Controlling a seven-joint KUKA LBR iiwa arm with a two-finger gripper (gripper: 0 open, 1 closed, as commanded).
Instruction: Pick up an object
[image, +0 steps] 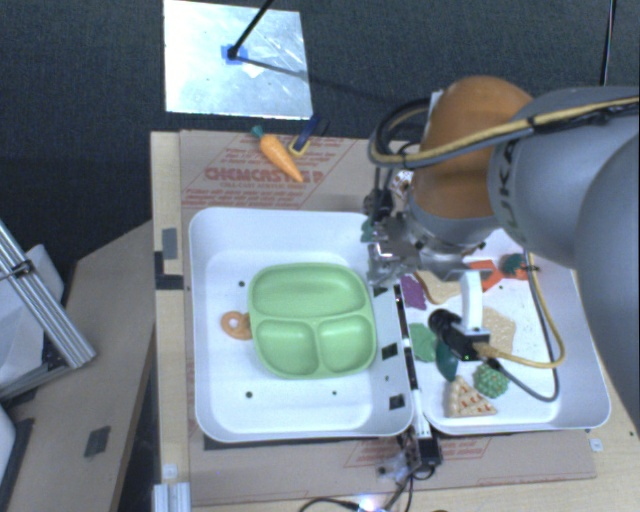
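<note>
My gripper (384, 258) hangs over the upper end of the wall between the two bins, under the grey arm with its orange band. The right bin (590, 400) holds several toy foods. A purple piece (412, 291) lies just below the gripper, and a dark green leaf shape (424, 342) sits lower down. Near the front are a green bumpy ball (490, 380) and a pizza slice (467, 399). A tan cracker (498, 327) lies mid-bin. An orange-red piece (484, 272) and a teal piece (513, 264) peek out under the arm. Nothing shows between the fingers.
The left bin (215, 250) holds a pale green divided plate (310, 320) and a small orange ring (236, 324) beside it. Behind the bins, a toy carrot (280, 158) lies on the cardboard sheet (215, 175). The arm hides the right bin's back part.
</note>
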